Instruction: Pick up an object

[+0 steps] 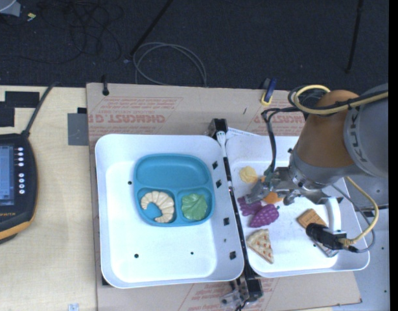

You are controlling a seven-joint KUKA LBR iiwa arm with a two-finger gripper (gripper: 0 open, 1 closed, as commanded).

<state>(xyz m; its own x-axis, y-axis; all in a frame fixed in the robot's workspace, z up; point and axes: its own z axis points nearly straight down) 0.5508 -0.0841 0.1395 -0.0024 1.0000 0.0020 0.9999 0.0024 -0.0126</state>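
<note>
**End effector low in right bin, grip state undetermined**

The landmark for this report is the purple grape bunch [264, 215], lying in the right bin [296, 259].

- The end effector [271, 186] sits just above the grape bunch, low over the bin floor. The grey arm [328, 135] enters from the upper right of the bunch. It cannot be told whether the end effector is spread or pressed together, and no item is seen to be gripped.
- An orange piece [271, 198] lies between the grape bunch and the end effector, very close to both. Contact cannot be confirmed.
- A yellow piece [248, 173] lies above and slightly left of the bunch.
- A pizza slice [260, 245] lies just below the bunch.
- A brown cracker [310, 219] lies to the right of the bunch, apart from it.
- Left of the bunch, across the divider, the left bin [115, 238] holds a teal divided plate [173, 167]. A croissant [158, 206] and a green leafy item [194, 206] occupy separate compartments.
- Both bins rest on the tabletop [43, 271].
</note>
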